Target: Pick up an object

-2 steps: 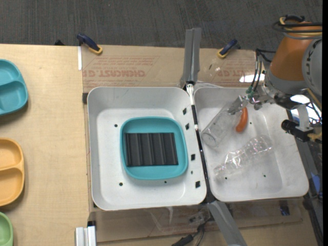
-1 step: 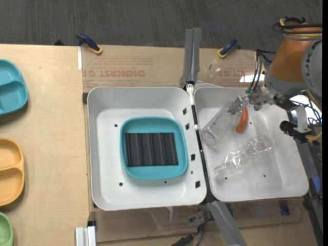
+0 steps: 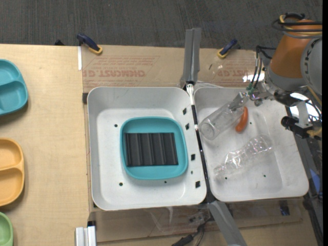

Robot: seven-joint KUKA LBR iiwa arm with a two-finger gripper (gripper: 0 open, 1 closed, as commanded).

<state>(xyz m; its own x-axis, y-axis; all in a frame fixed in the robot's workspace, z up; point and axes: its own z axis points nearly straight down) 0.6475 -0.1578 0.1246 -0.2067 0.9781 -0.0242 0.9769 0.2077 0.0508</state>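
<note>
In the right bin [image 3: 287, 186], a clear plastic cup [image 3: 218, 122] lies on its side at the back left. A small orange oblong piece [image 3: 241, 120] rests against the cup's right end. A crumpled clear plastic bottle [image 3: 243, 157] lies slantwise in the middle of the bin. My gripper [image 3: 244, 99] reaches in from the upper right, low over the cup's far end and just above the orange piece. Nothing is visibly held.
The left bin [image 3: 102, 152] holds a teal tray with a dark ribbed insert [image 3: 152, 148]. A metal divider post [image 3: 192, 55] stands between the bins at the back. Teal [image 3: 11, 91], orange [image 3: 10, 170] and green [image 3: 4, 229] plates lie on the bench at far left.
</note>
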